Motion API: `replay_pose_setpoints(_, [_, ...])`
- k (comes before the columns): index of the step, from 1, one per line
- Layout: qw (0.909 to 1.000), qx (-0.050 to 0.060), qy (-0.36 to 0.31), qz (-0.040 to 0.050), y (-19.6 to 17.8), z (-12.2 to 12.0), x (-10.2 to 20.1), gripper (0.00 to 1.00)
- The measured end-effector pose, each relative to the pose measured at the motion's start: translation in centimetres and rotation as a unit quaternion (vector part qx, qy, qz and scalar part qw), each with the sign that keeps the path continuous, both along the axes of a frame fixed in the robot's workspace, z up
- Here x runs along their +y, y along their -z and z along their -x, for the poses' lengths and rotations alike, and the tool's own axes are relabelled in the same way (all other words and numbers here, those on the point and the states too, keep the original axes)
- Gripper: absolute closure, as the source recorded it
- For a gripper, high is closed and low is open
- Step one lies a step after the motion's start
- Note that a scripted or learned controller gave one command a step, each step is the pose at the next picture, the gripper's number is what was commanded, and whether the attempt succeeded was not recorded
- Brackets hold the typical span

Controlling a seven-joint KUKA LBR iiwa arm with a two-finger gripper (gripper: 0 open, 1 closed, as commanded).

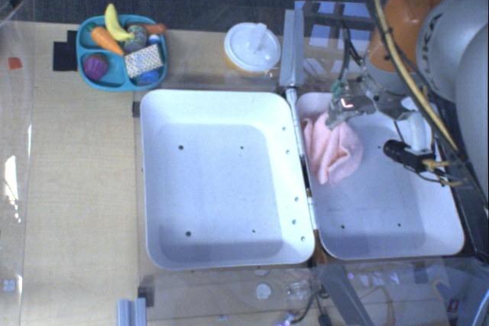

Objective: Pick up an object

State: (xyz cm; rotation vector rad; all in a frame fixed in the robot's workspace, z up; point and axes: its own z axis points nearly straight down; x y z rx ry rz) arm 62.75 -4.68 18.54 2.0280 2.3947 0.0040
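Observation:
A crumpled pink cloth (331, 151) lies in the right white bin (397, 225), near its upper left corner. My gripper (341, 112) hangs at the cloth's upper edge, just over or touching its top folds. The grey arm with its orange band (405, 8) reaches in from the upper right and covers the bin's far right corner.
The left white bin (221, 179) sits beside the right one. Behind it on the bench stand a blue divided tray (121, 51) of toy food and a white lidded cup (252, 47). Black cables and a connector (409, 153) hang over the right bin.

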Motion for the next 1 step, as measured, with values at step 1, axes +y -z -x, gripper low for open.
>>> replay_pose_setpoints(1, [1.0,0.0,0.0,0.0001,-0.01,0.0,-0.01,0.0])
